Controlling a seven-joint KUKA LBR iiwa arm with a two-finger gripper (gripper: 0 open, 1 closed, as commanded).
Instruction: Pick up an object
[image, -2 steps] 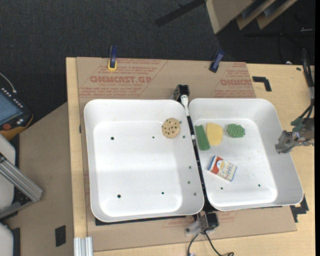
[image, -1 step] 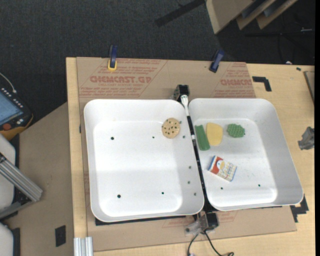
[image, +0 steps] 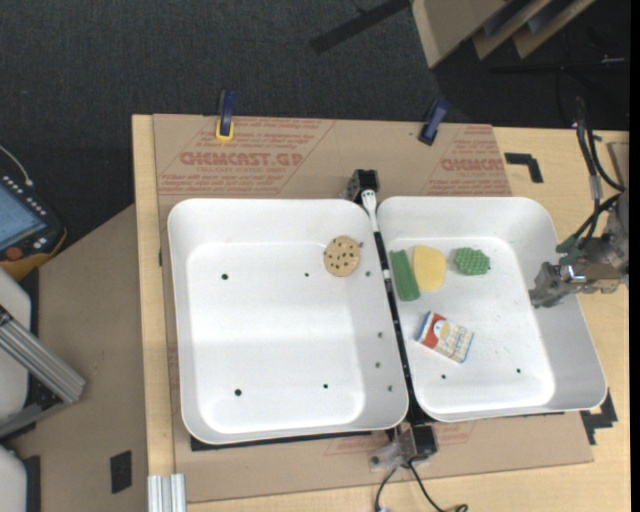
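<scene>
Two shallow white bins side by side on a brown cardboard sheet printed with red lettering.

In the left bin: one round cookie with dark chips, lying flat near the far right corner, close to the wall shared with the neighbouring bin.

In the right bin: four things.
- Green bar, lying lengthwise just beside the left wall.
- Yellow rounded piece, touching the green bar's right side.
- Green bumpy lump, just to the right of the yellow piece, slightly apart from it.
- Small red, white and blue packet, tilted, nearer the middle of the bin, apart from the other three.

Blue clamps on the cardboard's far edge, one at the left and one further right.

Gripper at the right rim of the right bin, reaching in from the right, metal parts low over the bin's right wall. Well apart from every object in the bin; nothing seen between the fingers. Cannot tell whether fingers apart or together, too small and blurred.
</scene>
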